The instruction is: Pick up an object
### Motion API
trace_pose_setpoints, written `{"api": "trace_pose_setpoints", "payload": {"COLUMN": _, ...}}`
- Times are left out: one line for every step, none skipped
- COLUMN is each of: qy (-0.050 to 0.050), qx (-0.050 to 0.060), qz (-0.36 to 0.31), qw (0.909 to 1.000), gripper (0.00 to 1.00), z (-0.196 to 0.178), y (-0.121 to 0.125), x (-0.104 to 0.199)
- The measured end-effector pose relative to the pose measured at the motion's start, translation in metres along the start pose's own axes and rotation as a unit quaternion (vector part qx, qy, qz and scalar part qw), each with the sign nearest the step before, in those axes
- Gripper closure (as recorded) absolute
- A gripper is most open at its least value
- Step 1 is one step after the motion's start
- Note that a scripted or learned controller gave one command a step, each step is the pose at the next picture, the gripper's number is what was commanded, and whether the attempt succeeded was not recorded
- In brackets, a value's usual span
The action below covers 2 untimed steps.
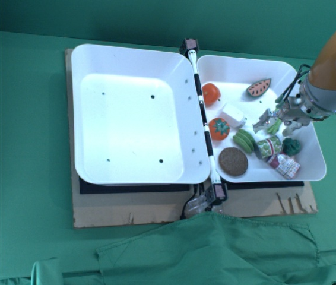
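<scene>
My gripper hangs over the right bin, its fingers open with nothing between them. Right by its tips lies a small green pepper-like piece. Just below stand a green can and a dark green broccoli. A pink packet lies at the front right. To the left are a green cucumber, a brown round patty, a white block, a red strawberry-like fruit and a red tomato. A watermelon slice lies at the back.
The left bin adjoins the right one along a black-and-white divider rail. Both rest on a cardboard sheet on green cloth. A fold of green fabric lies at the front.
</scene>
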<state>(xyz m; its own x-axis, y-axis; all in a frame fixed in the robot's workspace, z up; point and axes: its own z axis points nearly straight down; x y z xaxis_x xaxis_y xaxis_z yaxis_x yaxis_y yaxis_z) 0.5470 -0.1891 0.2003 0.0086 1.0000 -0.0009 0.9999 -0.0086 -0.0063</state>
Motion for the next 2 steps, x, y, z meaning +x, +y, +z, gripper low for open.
{"api": "trace_pose_setpoints", "payload": {"qy": -0.002, "qx": -0.009, "qz": -0.004, "qw": 1.0, "gripper": 0.0, "z": 0.016, "y": 0.065, "x": 0.002}}
{"api": "trace_pose_setpoints", "payload": {"qy": -0.003, "qx": -0.012, "qz": -0.001, "qw": 0.9999, "gripper": 0.0, "z": 0.014, "y": -0.012, "x": 0.0}}
